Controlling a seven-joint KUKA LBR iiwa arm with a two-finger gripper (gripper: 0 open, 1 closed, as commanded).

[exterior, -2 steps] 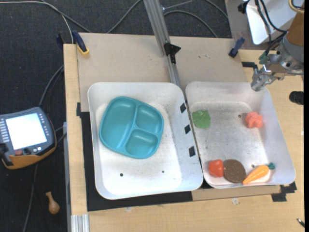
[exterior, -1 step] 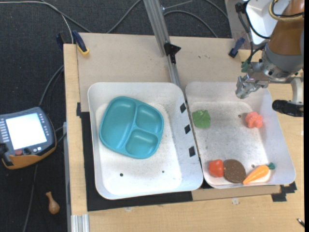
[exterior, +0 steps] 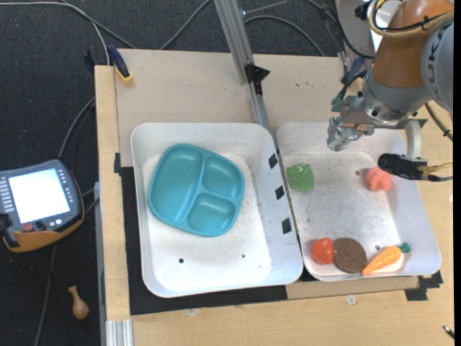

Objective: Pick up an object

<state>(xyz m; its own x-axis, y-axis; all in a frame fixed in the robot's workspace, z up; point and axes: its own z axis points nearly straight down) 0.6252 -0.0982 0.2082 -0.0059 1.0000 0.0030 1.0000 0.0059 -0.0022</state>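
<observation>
My gripper hangs over the far edge of the right bin, with nothing visible in it. A green lumpy object lies below and left of it. A pink object rests to its lower right. Along the bin's near edge lie a red tomato, a brown oval piece and an orange carrot, close together.
The left bin holds a teal divided plate. A metal pole slants up from between the bins at the back. A teach pendant lies off the bench at left, near cables.
</observation>
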